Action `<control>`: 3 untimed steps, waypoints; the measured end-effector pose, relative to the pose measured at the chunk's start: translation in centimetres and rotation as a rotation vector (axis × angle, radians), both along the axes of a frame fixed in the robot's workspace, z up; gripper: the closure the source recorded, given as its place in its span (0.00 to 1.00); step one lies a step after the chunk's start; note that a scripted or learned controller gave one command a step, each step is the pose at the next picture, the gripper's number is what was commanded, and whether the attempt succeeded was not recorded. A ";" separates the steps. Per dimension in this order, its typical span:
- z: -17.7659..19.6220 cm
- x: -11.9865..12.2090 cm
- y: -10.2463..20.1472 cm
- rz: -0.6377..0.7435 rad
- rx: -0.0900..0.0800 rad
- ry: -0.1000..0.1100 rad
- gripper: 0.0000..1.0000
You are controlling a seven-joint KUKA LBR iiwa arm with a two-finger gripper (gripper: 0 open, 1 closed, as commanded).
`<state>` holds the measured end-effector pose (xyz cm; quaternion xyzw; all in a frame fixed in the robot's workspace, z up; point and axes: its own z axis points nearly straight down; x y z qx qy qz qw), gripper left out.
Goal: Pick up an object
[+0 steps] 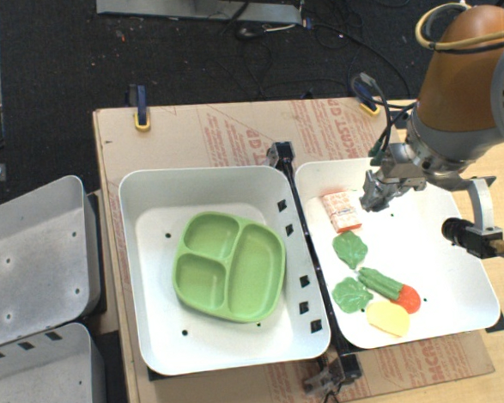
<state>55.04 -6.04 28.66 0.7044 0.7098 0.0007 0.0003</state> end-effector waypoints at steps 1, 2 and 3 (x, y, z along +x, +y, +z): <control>-2.5 0.2 5.0 0.000 0.000 0.004 1.00; -4.3 1.7 10.1 0.000 0.000 0.003 1.00; -5.1 1.0 15.5 0.001 0.001 0.004 1.00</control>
